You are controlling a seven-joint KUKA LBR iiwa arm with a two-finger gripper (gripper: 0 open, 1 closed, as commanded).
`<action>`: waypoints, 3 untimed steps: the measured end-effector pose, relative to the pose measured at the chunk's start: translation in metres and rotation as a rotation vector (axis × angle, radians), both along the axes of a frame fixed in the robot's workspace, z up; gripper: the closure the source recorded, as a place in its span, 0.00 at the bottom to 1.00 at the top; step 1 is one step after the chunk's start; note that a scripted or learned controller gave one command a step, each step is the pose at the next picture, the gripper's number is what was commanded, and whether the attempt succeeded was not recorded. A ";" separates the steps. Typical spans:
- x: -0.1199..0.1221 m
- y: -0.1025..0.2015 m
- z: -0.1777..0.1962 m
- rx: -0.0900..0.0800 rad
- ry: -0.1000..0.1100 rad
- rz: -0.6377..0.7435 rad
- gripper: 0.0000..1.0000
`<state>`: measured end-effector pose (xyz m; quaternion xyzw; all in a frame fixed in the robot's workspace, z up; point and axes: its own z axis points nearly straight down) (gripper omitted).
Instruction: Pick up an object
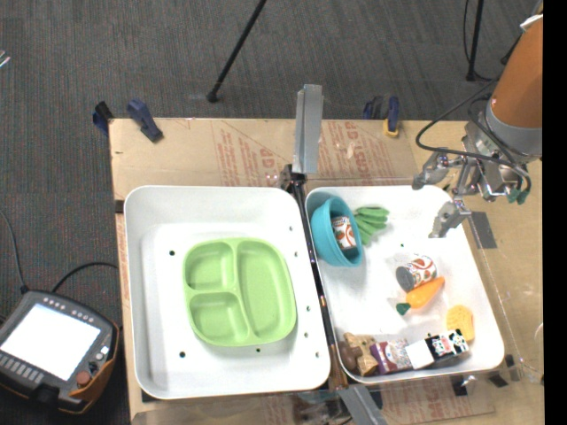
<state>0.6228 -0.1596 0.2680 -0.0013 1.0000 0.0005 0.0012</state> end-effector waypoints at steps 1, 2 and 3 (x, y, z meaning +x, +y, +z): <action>-0.048 -0.028 -0.135 0.005 0.016 0.067 0.00; -0.102 -0.035 -0.182 0.002 0.005 -0.040 0.00; -0.132 -0.027 -0.170 -0.007 -0.042 -0.042 0.00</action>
